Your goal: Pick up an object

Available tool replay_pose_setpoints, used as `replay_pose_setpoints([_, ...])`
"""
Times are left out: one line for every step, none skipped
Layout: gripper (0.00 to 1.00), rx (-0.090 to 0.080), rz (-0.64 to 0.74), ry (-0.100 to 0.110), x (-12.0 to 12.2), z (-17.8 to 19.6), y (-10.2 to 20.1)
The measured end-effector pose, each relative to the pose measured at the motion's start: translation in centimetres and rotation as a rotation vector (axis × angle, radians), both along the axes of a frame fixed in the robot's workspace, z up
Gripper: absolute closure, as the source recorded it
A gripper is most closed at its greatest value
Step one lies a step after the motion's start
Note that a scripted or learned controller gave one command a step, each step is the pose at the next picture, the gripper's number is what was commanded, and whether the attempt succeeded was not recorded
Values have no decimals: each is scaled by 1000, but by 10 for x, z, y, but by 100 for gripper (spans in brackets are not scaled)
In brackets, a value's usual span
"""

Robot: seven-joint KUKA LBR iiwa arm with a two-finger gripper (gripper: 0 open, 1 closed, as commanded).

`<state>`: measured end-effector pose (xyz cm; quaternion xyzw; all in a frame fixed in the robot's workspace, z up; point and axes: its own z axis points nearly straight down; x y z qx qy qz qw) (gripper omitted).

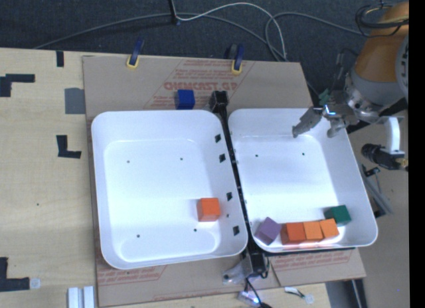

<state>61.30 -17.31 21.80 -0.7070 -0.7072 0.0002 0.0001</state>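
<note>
Gripper (pixel 317 122) hangs over the right bin's (pixel 279 117) far edge; I cannot tell its state.
Well apart from it, along that bin's near wall, sit two touching orange blocks (pixel 303 232), a purple block (pixel 267 230) and a green block (pixel 339 214); the left bin (pixel 119 124) holds one orange cube (pixel 208 209).

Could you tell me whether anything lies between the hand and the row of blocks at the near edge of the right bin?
Nothing visible does. The hand hangs at the right bin's far edge, and bare white floor runs from there to the row of blocks.
</note>
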Motion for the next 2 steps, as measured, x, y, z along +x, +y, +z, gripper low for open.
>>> replay_pose_setpoints([0,-1,-20,-2,3,27,-2])
replay_pose_setpoints([0,0,-20,0,2,26,-2])
